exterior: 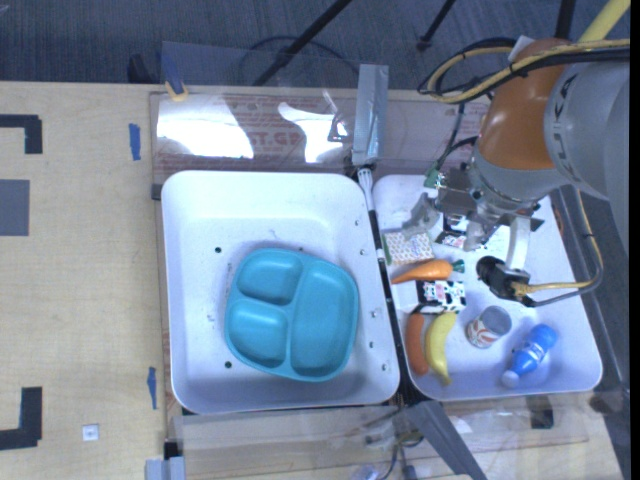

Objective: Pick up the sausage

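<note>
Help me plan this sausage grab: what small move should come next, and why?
Probably shift the gripper toward the near edge of the right bin and lower. The sausage lies there beside the banana, while the gripper hangs near the carrot.

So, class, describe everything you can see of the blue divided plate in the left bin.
The blue divided plate is turquoise, looks like smooth plastic, and has a rounded-square outline with three recessed compartments split by raised ridges: two on its left, one longer on its right. It lies flat and right way up on the floor of the left bin, turned a little askew, towards the bin's near right corner. It holds nothing, and the arm is away over the right bin.
</note>
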`<state>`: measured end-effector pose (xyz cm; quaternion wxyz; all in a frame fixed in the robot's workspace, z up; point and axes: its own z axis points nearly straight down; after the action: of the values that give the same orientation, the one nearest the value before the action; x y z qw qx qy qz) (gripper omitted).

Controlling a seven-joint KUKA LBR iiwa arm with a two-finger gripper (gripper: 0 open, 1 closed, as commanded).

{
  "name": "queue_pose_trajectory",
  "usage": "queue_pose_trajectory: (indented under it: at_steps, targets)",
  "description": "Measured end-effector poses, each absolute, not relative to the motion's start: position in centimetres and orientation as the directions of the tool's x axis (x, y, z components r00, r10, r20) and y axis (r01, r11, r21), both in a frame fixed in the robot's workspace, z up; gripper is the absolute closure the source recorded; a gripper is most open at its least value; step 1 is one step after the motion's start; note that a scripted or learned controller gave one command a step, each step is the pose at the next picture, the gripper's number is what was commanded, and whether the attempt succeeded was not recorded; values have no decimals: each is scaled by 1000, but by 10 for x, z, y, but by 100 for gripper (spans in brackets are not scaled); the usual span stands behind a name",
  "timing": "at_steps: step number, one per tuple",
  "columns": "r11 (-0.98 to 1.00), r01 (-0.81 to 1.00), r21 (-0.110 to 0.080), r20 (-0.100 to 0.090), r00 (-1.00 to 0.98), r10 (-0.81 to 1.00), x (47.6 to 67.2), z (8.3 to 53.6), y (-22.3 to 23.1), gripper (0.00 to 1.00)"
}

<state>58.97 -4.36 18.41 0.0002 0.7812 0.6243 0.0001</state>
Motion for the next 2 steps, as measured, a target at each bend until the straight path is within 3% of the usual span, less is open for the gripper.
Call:
queue_pose_trajectory:
  at_steps: [1,2]
  targets:
    - [-199,980,2,0,199,980,593,184,-28,0]
    - [-573,819,-5,-2,573,819,553,190,25,0]
